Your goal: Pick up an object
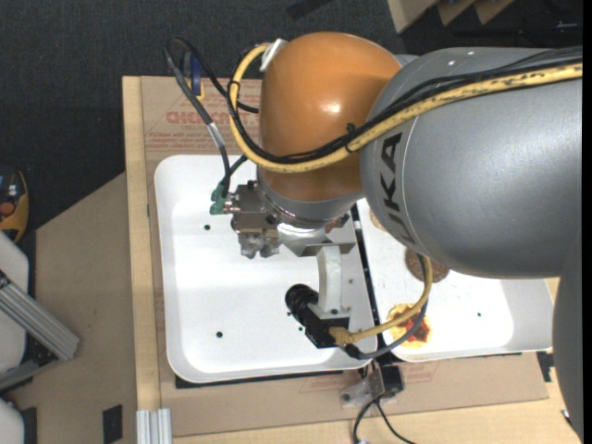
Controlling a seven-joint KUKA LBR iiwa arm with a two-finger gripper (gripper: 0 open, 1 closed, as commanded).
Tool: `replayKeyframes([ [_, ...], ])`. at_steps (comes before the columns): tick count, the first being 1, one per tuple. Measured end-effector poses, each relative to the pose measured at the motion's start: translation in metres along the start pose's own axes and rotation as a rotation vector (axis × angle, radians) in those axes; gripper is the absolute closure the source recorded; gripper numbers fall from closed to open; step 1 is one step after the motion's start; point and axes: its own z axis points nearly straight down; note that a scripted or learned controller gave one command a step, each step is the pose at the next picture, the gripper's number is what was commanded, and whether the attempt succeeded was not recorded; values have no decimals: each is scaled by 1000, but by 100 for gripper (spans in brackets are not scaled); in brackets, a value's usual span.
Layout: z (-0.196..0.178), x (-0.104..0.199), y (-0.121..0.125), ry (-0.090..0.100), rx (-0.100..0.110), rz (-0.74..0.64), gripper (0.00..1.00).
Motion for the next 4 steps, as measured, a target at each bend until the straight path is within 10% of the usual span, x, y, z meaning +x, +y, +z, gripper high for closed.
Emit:
replayKeyframes([
  [2, -42, 4, 17, 1, -3, 0, 100],
  [4, 6, 4, 20, 0, -2, 1, 100],
])
